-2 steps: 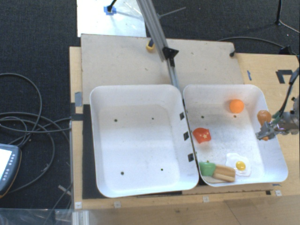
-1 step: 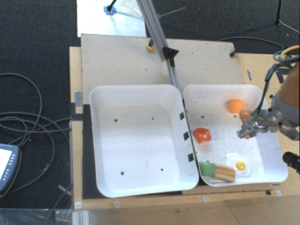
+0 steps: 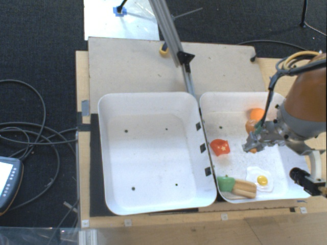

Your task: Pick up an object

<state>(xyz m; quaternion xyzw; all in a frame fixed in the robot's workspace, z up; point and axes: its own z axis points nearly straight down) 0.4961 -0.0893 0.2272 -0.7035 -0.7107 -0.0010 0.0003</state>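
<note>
Single slanted overhead view. Two white bins side by side on tabletop [image 3: 133,60]: left bin [image 3: 110,137] beside right bin [image 3: 214,103], which holds all the candidates.

Right bin contents: red piece [image 3: 220,147] near the divider, fried-egg toy [image 3: 260,179] toward the front, green piece [image 3: 225,181] touching a tan bread-like piece [image 3: 244,188] at the front edge, orange object [image 3: 255,115] toward the back, partly hidden by the arm.

Arm reaches in from the right, orange band above the wrist. Hand [image 3: 251,146] low inside the right bin, just below the orange object, between it and the fried-egg toy. Cannot tell whether spread or closed; too small and dark at this angle. Nothing visibly clamped.

Step, by judgement: descent/approach onto a pick, not yet a confirmed grasp. No target marked; nearest candidates are the orange object and the red piece.

Next move calls for: closing on whatever sits under the tips, then a straight lift to verify. Risk: tips land on bare bin floor beside the orange object, or nudge it instead of straddling it. Red piece sits apart from its neighbours, easier fallback.
</note>
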